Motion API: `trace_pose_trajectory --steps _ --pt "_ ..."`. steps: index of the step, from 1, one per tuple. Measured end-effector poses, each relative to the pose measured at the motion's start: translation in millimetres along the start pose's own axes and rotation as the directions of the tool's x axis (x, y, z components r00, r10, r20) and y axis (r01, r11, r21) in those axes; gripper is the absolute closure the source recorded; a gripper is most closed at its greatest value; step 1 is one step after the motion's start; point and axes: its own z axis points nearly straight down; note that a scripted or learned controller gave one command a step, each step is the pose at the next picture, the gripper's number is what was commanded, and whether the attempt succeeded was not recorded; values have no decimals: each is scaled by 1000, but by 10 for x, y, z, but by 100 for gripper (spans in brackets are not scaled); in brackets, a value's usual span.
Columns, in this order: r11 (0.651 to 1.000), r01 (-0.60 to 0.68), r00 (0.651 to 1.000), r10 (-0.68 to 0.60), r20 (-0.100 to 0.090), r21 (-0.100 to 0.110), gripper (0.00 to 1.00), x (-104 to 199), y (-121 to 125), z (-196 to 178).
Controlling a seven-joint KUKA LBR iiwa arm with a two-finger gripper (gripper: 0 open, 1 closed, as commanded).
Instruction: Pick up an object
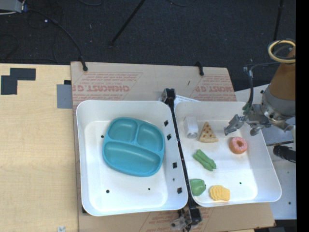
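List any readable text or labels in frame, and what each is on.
Red print on the cardboard sheet behind the bins, left block: upside down, too blurred to read reliably.
Red print, right block on the same cardboard: also upside down and blurred.
Faint red print on the cardboard below the bins: unreadable.
Toys and blue plate: no text.

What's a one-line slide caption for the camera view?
Gripper hovers at the right bin's far edge beside a pink donut; teal divided plate lies in the left bin.

Bright, even overhead light — soft, slightly blurry.
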Motion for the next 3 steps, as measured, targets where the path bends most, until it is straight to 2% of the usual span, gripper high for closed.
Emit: trace_pose_trajectory --steps 1,2,3 --pt "1000 0 1000 0 1 -1 0 -1 99 556" --pt "1000 -1 1000 1 1 -3 100 -8 98 427" --pt "1000 -4 1000 4 3 -9 100 -65 76 -11"
